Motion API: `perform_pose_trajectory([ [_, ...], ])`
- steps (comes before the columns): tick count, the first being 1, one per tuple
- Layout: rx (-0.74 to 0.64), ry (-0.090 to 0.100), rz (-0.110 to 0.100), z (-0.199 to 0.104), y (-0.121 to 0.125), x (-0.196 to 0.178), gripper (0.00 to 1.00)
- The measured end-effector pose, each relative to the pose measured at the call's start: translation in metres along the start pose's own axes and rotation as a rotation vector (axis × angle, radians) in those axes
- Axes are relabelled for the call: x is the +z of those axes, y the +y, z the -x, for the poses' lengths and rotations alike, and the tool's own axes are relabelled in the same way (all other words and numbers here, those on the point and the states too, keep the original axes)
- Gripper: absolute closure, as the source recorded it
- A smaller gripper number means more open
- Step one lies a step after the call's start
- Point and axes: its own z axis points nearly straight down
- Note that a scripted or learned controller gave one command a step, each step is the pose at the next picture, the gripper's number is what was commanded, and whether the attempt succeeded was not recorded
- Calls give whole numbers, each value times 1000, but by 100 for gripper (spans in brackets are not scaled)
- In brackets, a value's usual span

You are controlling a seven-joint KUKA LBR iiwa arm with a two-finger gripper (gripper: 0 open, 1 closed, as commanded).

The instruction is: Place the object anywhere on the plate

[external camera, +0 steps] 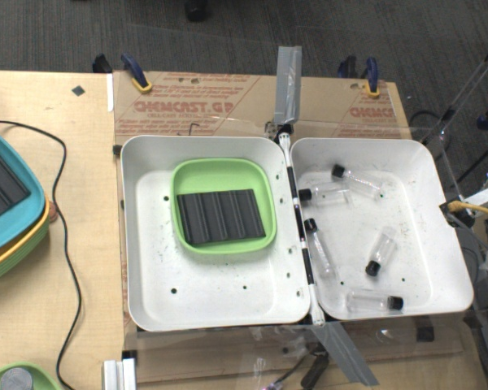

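Note:
A light green square plate [222,167] lies in the left white bin [146,250], toward its back. A dark grey ribbed slab [224,216] rests flat on the plate and covers most of its floor. In the right white bin [429,218] lie several clear vials with black caps. One vial [356,185] is at the back and another [324,193] is near the divider. A third vial [381,254] lies mid-bin, and one more [372,302] is at the front edge.
Stacked teal and green dishes [8,210] stand on the wooden bench at far left, with a black cable [65,242] running past them. Cardboard [195,104] held by clamps lies behind the bins. A grey tape strip [287,88] rises at the divider.

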Motion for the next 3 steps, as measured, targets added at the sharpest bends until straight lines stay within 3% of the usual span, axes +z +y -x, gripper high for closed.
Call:
perform_pose_trajectory([
  [3, 1, 1, 1, 0, 0, 1, 0],
])
